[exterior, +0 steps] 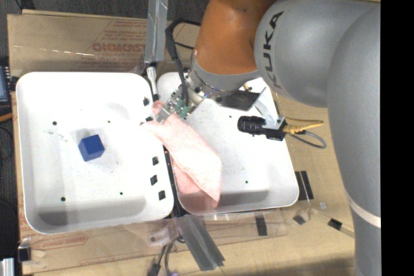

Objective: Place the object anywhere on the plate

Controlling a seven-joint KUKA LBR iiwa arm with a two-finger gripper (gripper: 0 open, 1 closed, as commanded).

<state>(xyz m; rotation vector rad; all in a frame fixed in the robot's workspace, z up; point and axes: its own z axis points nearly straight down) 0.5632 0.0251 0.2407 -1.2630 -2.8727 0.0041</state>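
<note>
pink cloth (194, 161) draped over right bin's (272, 187) left rim, long axis running down-right from gripper (169, 108) at its upper end; jaw state unclear.

The arm (310, 42) covers most of the far side of the right bin (272, 171), so whatever sits under there is a mystery. The gripper (169, 106) is tucked under the orange band, too buried to read. The pink cloth (194, 161) hides the bin's near left corner, and the arm is cut off at the right.
</note>
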